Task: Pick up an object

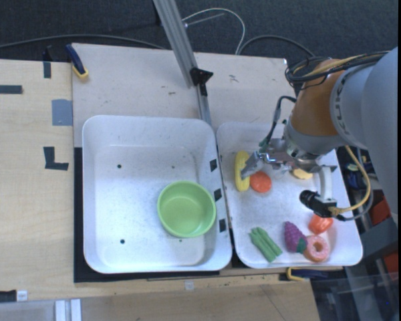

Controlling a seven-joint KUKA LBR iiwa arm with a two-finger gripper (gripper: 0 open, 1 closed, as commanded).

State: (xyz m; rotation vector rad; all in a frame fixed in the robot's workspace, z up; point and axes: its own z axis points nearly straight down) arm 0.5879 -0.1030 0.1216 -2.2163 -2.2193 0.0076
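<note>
Right bin (235,243): orange ball (260,183) just below end effector (255,166) (touching unclear).

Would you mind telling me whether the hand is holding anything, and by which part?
It cannot be told: the hand sits low between the yellow banana-shaped toy and the orange round toy.

Grey arm (367,105) comes in from the right, bent down over the bench, orange band (314,109) sitting just above the wrist. Gripper (254,168) hangs low at the arm's left end, pointing down and left. Black cables loop over the top of the wrist and trail down its right side.
</note>
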